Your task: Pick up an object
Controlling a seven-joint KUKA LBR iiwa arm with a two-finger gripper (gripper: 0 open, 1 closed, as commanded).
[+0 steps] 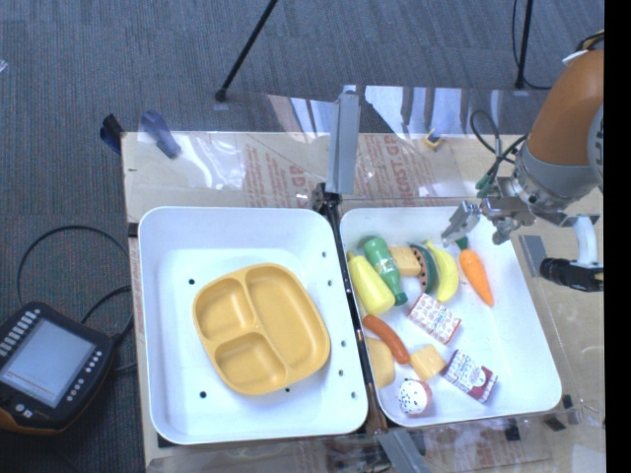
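The right bin holds several toy foods. Among them are an orange carrot, a yellow banana, a green cucumber, a red sausage and two red-and-white cartons. My gripper hangs over the bin's far right corner, just above the carrot's top and the banana's tip. It is open, with its fingers spread and nothing between them.
In the left bin lies a yellow divided plate. A grey post rises at the back between the bins. A pendant with a screen rests on the floor at left. Tripod legs stand behind the bench.
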